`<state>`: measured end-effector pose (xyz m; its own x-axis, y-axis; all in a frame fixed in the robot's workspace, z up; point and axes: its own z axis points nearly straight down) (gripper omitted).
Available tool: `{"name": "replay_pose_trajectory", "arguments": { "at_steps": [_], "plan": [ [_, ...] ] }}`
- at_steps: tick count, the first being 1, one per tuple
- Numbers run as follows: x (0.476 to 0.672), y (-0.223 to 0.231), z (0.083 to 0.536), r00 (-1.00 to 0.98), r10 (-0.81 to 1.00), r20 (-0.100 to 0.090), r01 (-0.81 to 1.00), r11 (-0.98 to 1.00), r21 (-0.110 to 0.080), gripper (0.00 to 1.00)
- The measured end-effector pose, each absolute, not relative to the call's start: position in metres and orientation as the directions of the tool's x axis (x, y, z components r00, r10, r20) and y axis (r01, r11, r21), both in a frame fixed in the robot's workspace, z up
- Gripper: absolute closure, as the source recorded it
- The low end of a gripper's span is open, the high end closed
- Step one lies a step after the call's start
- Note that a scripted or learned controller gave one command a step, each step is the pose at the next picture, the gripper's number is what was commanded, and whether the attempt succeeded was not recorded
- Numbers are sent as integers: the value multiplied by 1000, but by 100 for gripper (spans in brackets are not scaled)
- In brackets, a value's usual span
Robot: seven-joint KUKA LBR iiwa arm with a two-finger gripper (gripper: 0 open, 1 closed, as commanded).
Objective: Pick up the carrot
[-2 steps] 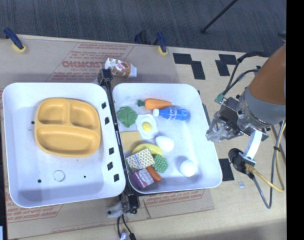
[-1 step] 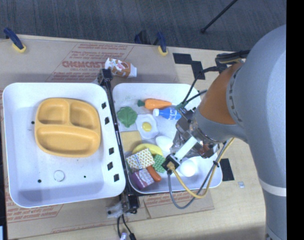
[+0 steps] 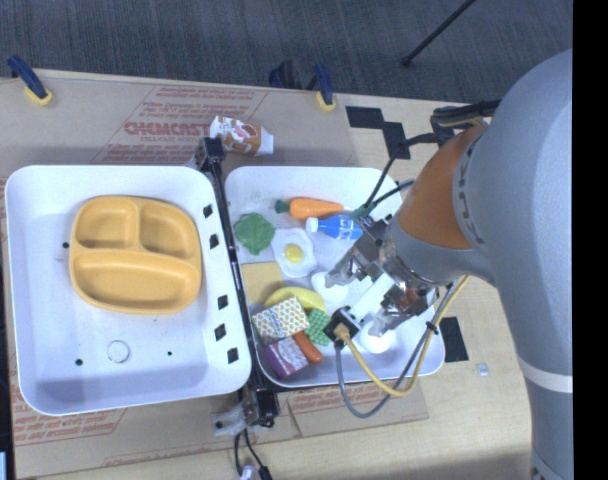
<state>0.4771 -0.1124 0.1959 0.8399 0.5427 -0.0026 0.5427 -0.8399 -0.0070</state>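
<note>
Worktop (image 3: 134, 98): tan board surface bearing two shallow white bins side by side, with blue clamps at its far edge. Left bin (image 3: 34, 298): holds one yellow compartment tray (image 3: 134, 251), lying flat toward the far half of the bin. Right bin (image 3: 274, 183): holds assorted toy foods. Carrot (image 3: 315, 208): orange with a green stem end, lying on its side near the far wall of the right bin, stem pointing toward the left bin; nothing grips it. Just beside it on the arm's side, a small blue-and-white bottle (image 3: 336, 227). Nearer the dividing wall, a green leafy piece (image 3: 254, 233), and beside that a fried egg (image 3: 294, 255), white with a yellow centre. Toward the near end of the right bin: a yellow banana-like piece (image 3: 296, 297), a patterned yellow-and-white packet (image 3: 281, 320), a purple dish (image 3: 284, 360) with a small orange piece (image 3: 307, 347) at its rim. Outside the bins, on the worktop beyond the far wall: a small brown-and-white carton (image 3: 241, 135) on its side. Arm (image 3: 514, 198): grey with an orange band, entering from the right, over the right bin. Pincer (image 3: 369, 303): low over the near-right part of the right bin, well apart from the carrot; whether clenched or released cannot be told, cables and hardware obscuring it.
</note>
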Motion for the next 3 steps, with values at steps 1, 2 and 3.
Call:
{"name": "replay_pose_trajectory", "arguments": {
  "at_steps": [1, 2, 3],
  "plan": [
    [559, -138, 128, 845, 535, -4, 535, -845, -6, 0],
    [634, -129, 121, 693, 721, -1, 721, -693, -5, 0],
    [636, -128, 91, 621, 784, -1, 784, -621, -7, 0]
  ]
}}
